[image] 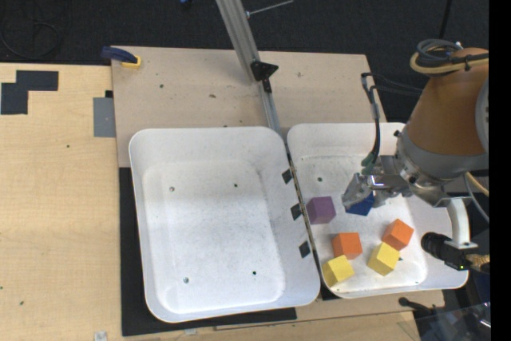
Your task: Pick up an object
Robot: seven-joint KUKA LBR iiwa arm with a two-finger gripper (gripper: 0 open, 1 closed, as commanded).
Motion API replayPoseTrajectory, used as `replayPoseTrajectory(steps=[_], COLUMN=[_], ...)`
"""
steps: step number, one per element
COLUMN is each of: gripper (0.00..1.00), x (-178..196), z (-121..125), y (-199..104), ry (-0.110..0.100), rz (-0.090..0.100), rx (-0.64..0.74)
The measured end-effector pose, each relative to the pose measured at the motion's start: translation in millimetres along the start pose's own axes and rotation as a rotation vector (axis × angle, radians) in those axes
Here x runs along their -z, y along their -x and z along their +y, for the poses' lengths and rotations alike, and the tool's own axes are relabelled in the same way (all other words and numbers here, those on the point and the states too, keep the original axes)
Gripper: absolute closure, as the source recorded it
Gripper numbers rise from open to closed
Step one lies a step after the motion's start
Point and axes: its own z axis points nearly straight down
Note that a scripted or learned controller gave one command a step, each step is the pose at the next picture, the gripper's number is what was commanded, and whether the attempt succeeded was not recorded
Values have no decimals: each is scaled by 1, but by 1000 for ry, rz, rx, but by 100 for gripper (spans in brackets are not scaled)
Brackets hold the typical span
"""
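Camera view gives you no readable writing — your pincer [361, 194] sits low in the right bin [335, 144], touching a blue block [362, 208]; you cannot tell its grip or opening

Light is even and fairly bright over the middle of the frame; the two white bins [211, 224] come out pale with little glare. The top of the frame and the right side fall into near-black. Shadows are soft and short, a thin dark one along the lower edge of the left bin. The picture is slightly soft and grainy, fine detail smeared
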Motion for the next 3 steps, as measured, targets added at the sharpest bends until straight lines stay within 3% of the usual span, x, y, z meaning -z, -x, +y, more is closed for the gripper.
replayPoseTrajectory(steps=[2, 3], gripper=[100, 100], x=[6, 4], z=[4, -7], y=[-114, -170], ry=[0, -1], rz=[-1, -2], rx=[1, 1])
